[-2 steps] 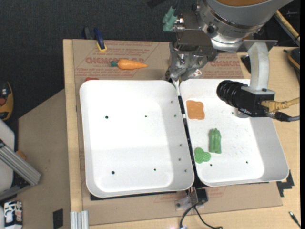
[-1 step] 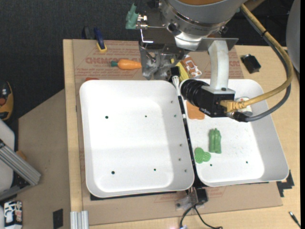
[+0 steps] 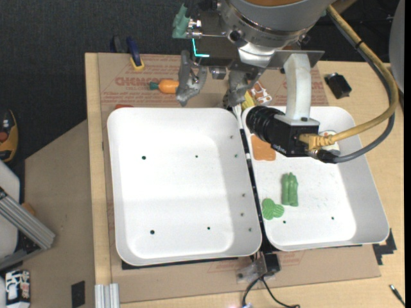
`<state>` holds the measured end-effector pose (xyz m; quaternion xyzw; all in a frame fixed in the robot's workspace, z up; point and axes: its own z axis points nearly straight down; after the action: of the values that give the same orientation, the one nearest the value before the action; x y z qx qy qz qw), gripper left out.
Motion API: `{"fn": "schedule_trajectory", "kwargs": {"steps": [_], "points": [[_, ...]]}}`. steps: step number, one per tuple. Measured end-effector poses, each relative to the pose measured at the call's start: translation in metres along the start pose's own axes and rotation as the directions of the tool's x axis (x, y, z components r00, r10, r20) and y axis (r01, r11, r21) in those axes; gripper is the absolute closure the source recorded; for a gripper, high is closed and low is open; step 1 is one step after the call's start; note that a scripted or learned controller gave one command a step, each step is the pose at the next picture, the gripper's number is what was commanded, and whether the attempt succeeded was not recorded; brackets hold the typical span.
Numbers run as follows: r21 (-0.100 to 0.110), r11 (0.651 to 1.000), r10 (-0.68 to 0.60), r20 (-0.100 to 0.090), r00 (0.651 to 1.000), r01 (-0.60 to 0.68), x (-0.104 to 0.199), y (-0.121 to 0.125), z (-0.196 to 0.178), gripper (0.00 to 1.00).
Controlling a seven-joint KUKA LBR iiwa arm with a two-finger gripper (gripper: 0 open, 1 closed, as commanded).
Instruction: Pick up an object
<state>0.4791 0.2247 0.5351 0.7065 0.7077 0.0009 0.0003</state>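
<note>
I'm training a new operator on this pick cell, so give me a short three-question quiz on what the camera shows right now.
1. Multiple choice: where do the tall green piece and the round green piece lie? A left bin; B right bin; C on the cardboard behind the bins.
2. True or false: the gripper hovers near the bins' back edge, its jaws spread with nothing between them.
3. Fill in: the flat piece further back in the same bin as the green ones is ____ in colour.

Key: 1 B; 2 true; 3 orange.
</note>
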Motion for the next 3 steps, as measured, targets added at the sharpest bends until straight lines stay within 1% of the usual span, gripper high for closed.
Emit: {"fn": "schedule_trajectory", "kwargs": {"steps": [1,2,3], "points": [[-0.003,1.0,-0.002,-0.001,1.0,0.002,0.001,0.0,-0.011,1.0],[-0.002,1.0,-0.001,-0.001,1.0,0.001,0.001,0.0,-0.01,0.0],[-0.005,1.0,-0.003,-0.003,1.0,0.003,0.002,0.0,-0.021,1.0]]}}
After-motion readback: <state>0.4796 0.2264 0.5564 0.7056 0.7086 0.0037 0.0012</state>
